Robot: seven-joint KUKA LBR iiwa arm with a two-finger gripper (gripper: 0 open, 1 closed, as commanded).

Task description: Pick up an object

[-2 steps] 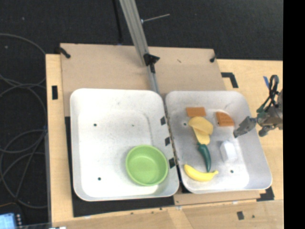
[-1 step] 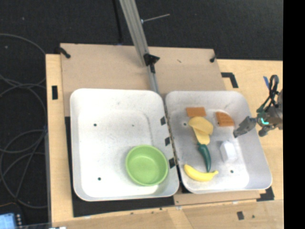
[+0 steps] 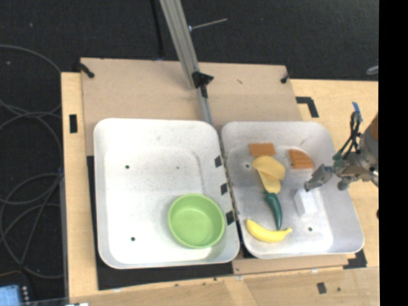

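reaching in over the right bin's (image 3: 331, 238) far edge, the hand (image 3: 326, 178), its spread unclear, looks mid-approach and must next descend onto the clear block (image 3: 307, 202) just below it.

Cut off at the frame's right edge beside the right bin (image 3: 338, 234): most of the arm (image 3: 368, 146). Too small to tell: fingers of the gripper (image 3: 317, 182).
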